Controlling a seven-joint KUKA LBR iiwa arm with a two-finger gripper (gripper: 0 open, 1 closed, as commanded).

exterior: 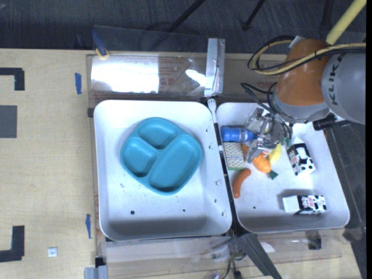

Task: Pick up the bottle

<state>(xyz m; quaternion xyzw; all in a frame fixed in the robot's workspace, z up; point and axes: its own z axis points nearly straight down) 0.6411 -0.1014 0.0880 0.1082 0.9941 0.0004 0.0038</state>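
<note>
At far left of the right bin (334,199), blue bottle (234,134) lies sideways beside gripper (263,133), finger state undeterminable; probably light, rigid, slippery plastic — grasp across mid-body.

Robotics lab bench.
A grey KUKA arm (343,86) with an orange band reaches in at the upper right over two white bins (110,214) on a plywood bench (46,156) marked with black tape squares (13,78); tripod legs (261,4) cross dark carpet along the top.
</note>
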